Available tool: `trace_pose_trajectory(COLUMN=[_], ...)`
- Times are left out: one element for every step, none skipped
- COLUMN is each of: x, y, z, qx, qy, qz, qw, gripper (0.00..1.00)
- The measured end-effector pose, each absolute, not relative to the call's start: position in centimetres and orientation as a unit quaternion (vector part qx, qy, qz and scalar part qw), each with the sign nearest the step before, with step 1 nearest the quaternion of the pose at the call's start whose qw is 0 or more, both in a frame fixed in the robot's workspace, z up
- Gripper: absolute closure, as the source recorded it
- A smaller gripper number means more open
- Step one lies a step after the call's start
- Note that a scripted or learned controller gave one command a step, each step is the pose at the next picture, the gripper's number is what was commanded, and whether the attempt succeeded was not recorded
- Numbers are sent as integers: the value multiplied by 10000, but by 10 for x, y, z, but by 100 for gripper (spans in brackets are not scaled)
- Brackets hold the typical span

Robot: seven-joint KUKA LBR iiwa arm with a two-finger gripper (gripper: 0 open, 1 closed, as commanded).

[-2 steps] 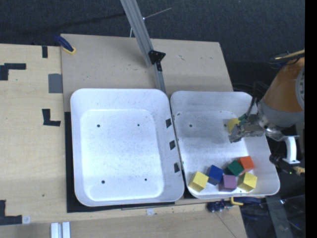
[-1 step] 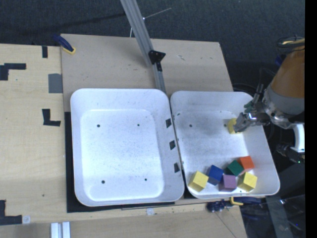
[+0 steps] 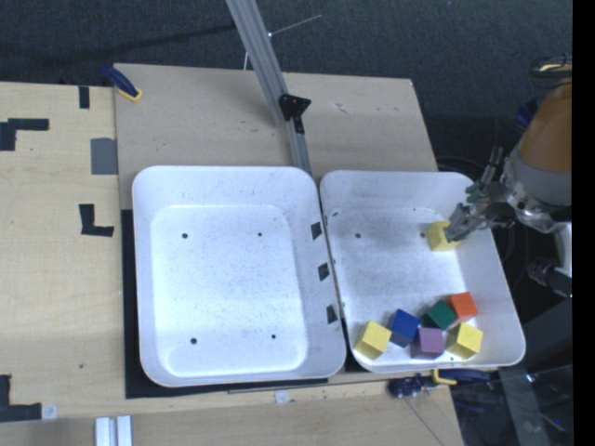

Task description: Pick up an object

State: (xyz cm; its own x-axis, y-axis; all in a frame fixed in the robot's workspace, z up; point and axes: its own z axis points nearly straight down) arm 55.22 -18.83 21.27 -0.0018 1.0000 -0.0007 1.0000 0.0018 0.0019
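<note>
My two-finger gripper sits at the right of the frame, over the upper right part of the right-hand shallow white plastic bin. Its tips reach down to a small yellow cube, which lies alone on the bin floor near the right wall. My fingers look drawn close around the cube's upper right corner, but at this slant I cannot tell whether they truly clamp it or merely touch it.

To do this step well, I judge I should have the cube's flat faces squarely between my pads, not a corner, before lifting. Then I should rise straight and slowly, keeping off the bin wall just beside me.

The other cubes, yellow, blue, purple, green, orange and another yellow, cluster at the lower right, well apart from me. The left-hand white bin bears nothing I need.
</note>
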Motion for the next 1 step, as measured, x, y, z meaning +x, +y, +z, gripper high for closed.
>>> trace_pose_trajectory(x=[559], y=[-132], z=[225], qx=[7046], qy=[7096], qz=[10], qw=[-4], gripper=[100])
